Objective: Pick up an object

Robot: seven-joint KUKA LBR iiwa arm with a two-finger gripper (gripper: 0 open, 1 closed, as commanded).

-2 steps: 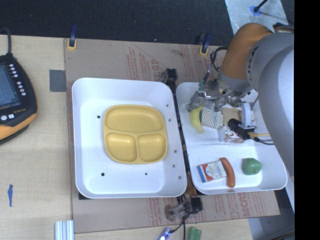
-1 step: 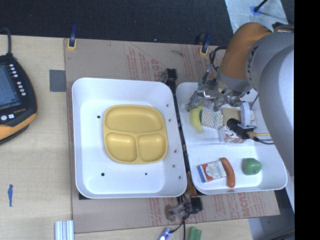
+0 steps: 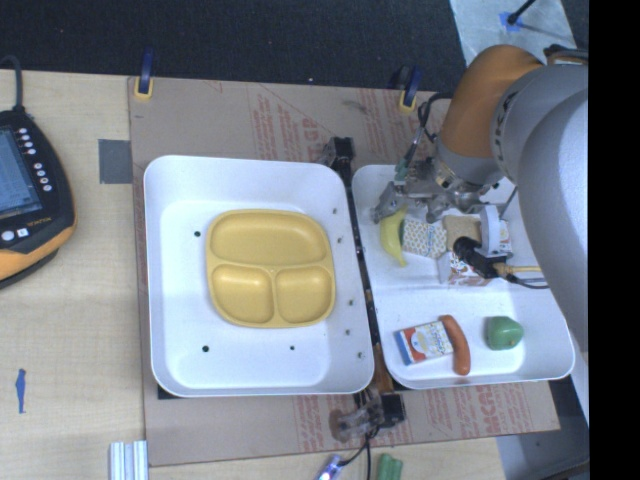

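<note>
Yellow banana [image 3: 392, 240] lies at the right bin's [image 3: 540, 370] far-left corner, just beside the lowered gripper [image 3: 425, 203] (seemingly picking among the clutter there). Finger spread: cannot tell, wrist hides it.

Claw [image 3: 432, 204] tips buried among clutter, spread unreadable. Right bin [image 3: 545, 368] far corner hidden under arm [image 3: 560, 168]. Packets [image 3: 470, 243] beneath wrist partly covered, print too small. Pendant [image 3: 25, 193] cut at left edge.
</note>
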